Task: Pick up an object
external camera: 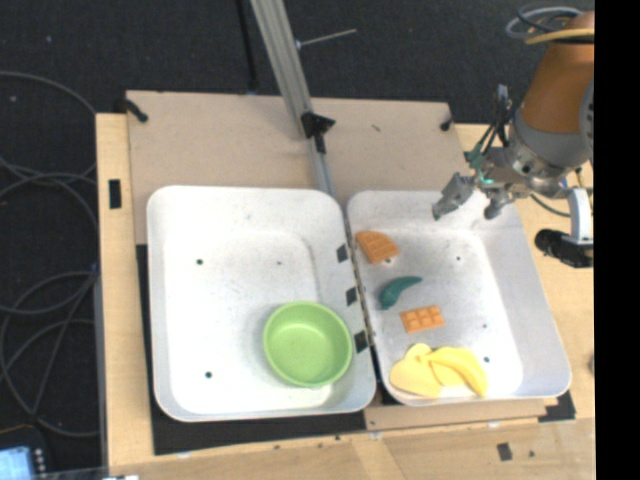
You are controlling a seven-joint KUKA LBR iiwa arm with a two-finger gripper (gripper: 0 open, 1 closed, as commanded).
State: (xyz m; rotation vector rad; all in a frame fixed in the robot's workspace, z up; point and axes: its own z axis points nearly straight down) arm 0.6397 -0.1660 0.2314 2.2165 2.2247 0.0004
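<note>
Nothing is picked up yet, as far as I can judge: my pincer [468, 198] hangs released, its two fingers spread apart with bare bin floor between them, over the far corner of the right bin [535, 298]. All four candidates lie in that right bin, on the side toward the left bin [180, 298]. The orange block [377, 247] sits nearest the pincer, down and to the left of it, close against the divider between the bins. Below it lies the teal piece [398, 289], then the small orange waffle [421, 318], and the yellow bananas [438, 372] rest at the right bin's near edge, farthest from the pincer. A green bowl [308, 342] sits in the left bin, well apart. I reckon the whole job remains: travel, descend, close, lift
</note>
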